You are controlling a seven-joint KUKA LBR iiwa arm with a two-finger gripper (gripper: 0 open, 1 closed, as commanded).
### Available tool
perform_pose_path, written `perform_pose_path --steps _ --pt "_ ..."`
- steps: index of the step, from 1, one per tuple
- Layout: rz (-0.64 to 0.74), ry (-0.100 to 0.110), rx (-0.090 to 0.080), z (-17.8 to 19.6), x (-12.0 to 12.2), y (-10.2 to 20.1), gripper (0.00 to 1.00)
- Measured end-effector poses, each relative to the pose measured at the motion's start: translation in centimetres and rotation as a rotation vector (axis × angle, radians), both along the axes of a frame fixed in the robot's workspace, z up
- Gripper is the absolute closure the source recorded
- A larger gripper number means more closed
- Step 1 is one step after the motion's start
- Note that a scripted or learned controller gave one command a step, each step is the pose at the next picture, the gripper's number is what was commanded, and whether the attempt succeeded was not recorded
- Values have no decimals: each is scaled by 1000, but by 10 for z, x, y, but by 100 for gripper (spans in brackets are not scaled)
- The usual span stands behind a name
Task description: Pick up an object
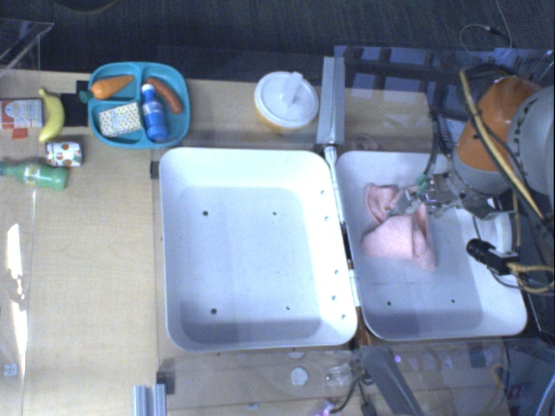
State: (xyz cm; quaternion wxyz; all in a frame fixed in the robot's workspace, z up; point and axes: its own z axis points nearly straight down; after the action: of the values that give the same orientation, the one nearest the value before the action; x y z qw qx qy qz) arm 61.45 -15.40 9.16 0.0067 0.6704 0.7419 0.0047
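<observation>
A crumpled pink cloth (395,230) lies in the right white bin (451,312), in its upper left part. My gripper (419,199) reaches in from the right and sits low over the cloth's upper right edge, touching or nearly touching it. The grey arm with its orange band (490,133) rises behind the gripper at the bin's right side. The cloth's folds hide the gripper's tip.
The left white bin (251,250) sits beside the right one, with a metal divider (329,102) at the back between them. On the bench behind are a white lidded cup (286,100), a blue divided plate (178,89) with toy food, a banana (52,115), a small can (63,153) and a green bottle (35,175).
</observation>
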Motion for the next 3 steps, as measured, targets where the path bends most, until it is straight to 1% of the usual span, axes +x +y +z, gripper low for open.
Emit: perform_pose_path --steps 1,2,3 --pt "67 -2 -1 1 -32 4 0" --pt "255 -5 -6 1 -65 11 0" --pt "107 -6 -4 1 -80 16 0"
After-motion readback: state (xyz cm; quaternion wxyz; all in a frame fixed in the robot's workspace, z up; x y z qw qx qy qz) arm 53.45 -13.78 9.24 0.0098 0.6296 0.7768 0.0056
